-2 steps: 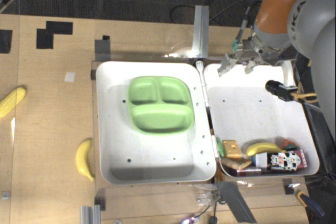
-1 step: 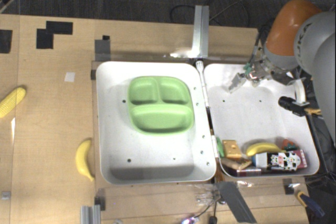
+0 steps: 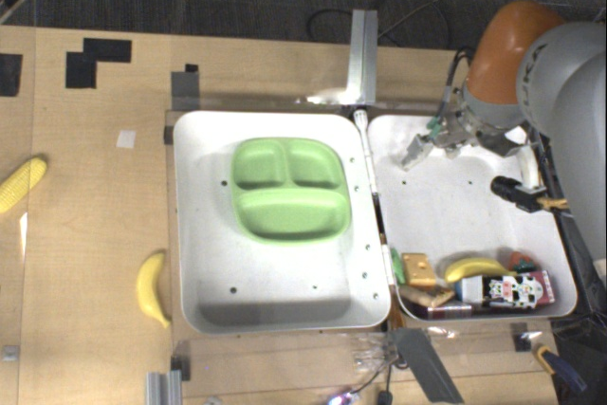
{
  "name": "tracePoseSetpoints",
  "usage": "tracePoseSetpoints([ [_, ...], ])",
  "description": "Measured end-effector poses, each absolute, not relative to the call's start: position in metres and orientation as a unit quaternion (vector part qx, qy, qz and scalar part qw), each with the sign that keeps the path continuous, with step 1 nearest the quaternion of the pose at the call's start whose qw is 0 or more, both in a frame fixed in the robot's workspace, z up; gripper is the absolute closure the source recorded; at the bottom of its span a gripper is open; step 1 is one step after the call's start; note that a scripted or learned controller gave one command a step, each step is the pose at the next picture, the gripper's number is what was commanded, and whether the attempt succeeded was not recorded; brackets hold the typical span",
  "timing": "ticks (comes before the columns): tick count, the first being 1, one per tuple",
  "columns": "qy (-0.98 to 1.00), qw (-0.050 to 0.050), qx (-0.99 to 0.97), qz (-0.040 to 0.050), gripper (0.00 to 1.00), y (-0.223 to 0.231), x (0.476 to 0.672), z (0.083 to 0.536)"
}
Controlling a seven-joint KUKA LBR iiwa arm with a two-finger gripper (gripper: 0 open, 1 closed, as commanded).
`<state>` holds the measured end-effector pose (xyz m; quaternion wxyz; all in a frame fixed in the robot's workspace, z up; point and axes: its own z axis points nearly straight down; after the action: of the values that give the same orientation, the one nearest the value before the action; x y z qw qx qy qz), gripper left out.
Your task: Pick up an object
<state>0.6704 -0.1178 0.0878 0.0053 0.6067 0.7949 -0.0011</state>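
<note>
**Arm hovering over the right bin, objects heaped at its near edge**

Nearest the camera, a small heap of objects is lying along the near wall of the right bin (image 3: 569, 232), well below and in front of the gripper (image 3: 417, 150). In that heap, a yellow banana (image 3: 472, 268) is arching over a black-and-white patterned box (image 3: 503, 289), with a tan block (image 3: 417, 268) sitting to their left and a pinkish packet (image 3: 537, 285) at the right end. None of these is touching the gripper.

On the bench outside the bins, far to the gripper's left, a second banana (image 3: 152, 287) is resting beside the left bin (image 3: 190, 204), and a corn cob (image 3: 21, 185) is lying farther left still.

Inside the left bin, across the divider from the gripper, a green divided tray (image 3: 289, 188) is lying flat.

Farther back, the gripper is hanging over the far part of the right bin, near its far-left corner, with nothing visible between its fingers; whether they are spread or closed cannot be told. The grey arm (image 3: 569, 81) with its orange band (image 3: 503, 47) is reaching in behind it.
</note>
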Motion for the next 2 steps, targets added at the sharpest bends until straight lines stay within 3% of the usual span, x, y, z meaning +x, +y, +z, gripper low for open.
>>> tracePoseSetpoints([
  [1,0.804,0.003,0.594,0.0016,0.0,-0.178,0.671,0.115],
  [2,0.772,0.006,0.636,0.0037,0.0,-0.158,0.605,0.089],
])
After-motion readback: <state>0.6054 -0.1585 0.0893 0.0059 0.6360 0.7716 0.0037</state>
